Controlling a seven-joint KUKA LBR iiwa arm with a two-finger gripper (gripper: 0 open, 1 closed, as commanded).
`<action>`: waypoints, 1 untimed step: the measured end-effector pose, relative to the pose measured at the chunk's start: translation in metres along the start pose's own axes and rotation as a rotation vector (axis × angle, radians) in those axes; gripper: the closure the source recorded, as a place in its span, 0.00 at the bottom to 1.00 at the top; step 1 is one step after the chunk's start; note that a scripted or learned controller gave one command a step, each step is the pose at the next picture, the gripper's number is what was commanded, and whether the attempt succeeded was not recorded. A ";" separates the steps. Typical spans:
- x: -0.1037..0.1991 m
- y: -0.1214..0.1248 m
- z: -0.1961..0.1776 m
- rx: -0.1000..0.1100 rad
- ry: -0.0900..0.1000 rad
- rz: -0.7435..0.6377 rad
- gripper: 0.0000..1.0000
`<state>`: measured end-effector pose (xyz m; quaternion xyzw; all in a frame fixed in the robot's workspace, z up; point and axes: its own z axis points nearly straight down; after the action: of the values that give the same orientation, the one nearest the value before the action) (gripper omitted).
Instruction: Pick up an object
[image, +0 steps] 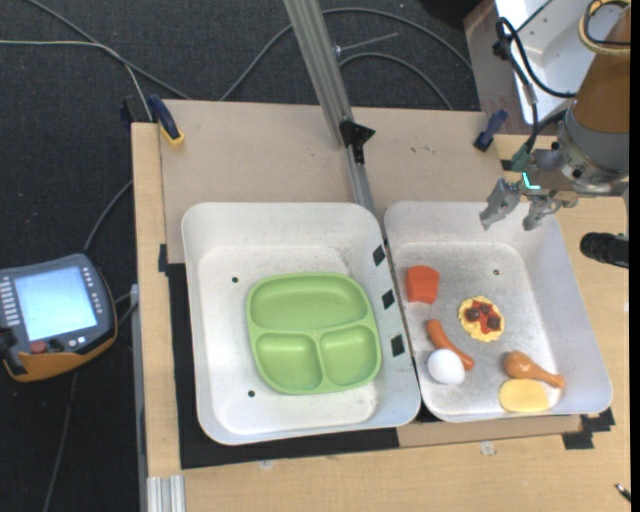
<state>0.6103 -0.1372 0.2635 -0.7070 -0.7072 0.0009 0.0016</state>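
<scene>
Gripper (517, 208) hovers over right bin (590, 345) far rim, jaws spread, nothing held. Orange cup (422, 283), egg (446, 367), drumstick (532, 370) lie untouched. Pick not yet begun.

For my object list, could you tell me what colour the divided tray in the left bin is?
Light green: the divided tray shows clearly in the camera view.
</scene>
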 end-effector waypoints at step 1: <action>0.000 0.001 -0.001 -0.003 0.000 0.000 0.00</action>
<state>0.6110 -0.1372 0.2649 -0.7069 -0.7073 0.0000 0.0004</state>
